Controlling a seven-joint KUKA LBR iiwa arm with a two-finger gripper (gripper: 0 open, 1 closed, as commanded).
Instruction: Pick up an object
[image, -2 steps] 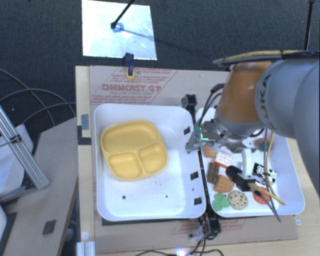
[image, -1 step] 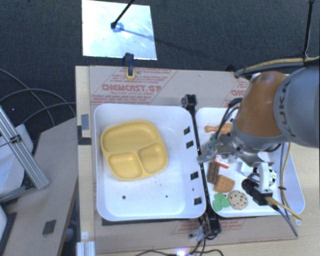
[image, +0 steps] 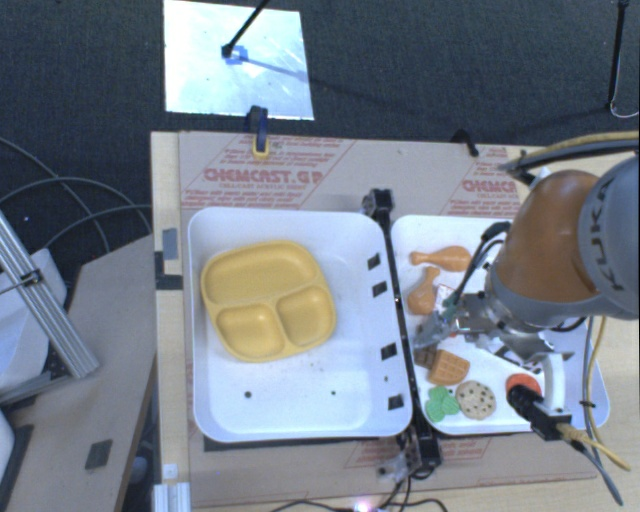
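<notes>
Surface: you are looking down on a tabletop covered by printed cardboard, with two shallow white bins side by side on it
Room: dark carpet lies around the tabletop, a shiny square sheet sits on the floor above it, and a metal frame and cables stand at the left
Left bin: the left bin carries a yellow divided tray, set slightly askew toward its upper left
Right bin: the right bin carries toy food: a drumstick near the top, a second drumstick below it, a waffle-like piece, a cookie and a green leafy piece near the front edge
Hidden: the arm covers much of the right bin, so you cannot see what lies beneath it
Hand: the hand sits low over the right bin's left part; its fingers are too cluttered to tell apart or together
Object and hand: the second drumstick is just above the hand, the waffle-like piece just below it; you cannot tell if either touches it
</notes>
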